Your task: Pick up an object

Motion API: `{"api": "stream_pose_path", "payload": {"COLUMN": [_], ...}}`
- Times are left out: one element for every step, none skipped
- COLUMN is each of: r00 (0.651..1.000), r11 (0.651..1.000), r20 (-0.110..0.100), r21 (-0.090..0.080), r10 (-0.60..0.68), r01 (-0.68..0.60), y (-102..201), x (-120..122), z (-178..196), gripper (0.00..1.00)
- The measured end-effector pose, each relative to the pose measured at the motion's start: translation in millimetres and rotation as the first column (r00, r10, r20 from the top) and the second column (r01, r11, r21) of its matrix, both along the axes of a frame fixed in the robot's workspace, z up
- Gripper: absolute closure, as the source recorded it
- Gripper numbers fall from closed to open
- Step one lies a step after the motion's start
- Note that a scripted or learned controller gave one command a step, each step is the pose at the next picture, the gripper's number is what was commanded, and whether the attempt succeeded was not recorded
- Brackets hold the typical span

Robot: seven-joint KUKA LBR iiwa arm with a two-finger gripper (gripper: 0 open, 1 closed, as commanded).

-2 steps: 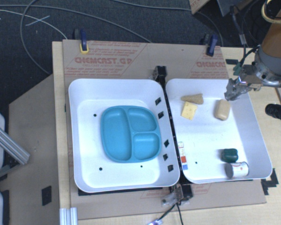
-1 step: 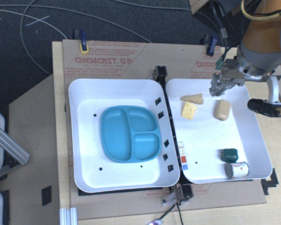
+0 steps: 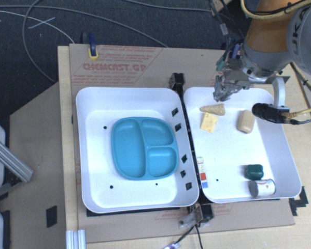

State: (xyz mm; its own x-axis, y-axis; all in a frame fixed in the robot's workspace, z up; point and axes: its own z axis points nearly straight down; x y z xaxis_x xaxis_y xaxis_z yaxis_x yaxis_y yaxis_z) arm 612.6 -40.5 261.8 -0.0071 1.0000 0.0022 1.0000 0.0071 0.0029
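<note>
Lying in the right bin (image 3: 280, 154), a tan wedge-shaped piece (image 3: 212, 109) runs its long axis left-right, tapering toward the left. The gripper (image 3: 224, 91) hovers just above it; whether it is parted or closed cannot be told. Nearby sit a yellow cheese-like block (image 3: 209, 122), a beige rounded lump (image 3: 245, 122), a dark green object (image 3: 254, 171) and a small white cylinder (image 3: 263, 188). The left bin (image 3: 93, 139) holds a smooth teal divided plate (image 3: 144, 148).

Tool (image 3: 224, 93) above tan wedge (image 3: 212, 109), blue tray (image 3: 144, 148) in left bin (image 3: 88, 139)
</note>
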Motion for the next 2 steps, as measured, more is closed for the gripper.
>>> {"api": "stream_pose_path", "payload": {"r00": [1.000, 1.000], "r11": [1.000, 1.000], "r20": [-0.001, -0.002], "r21": [-0.001, -0.001], "r10": [-0.002, -0.002], "r01": [0.002, 0.002], "y": [47.9, 99.4], "x": [17.4, 26.6], "z": [-13.5, -30.0], "gripper": [1.00, 1.00]}}
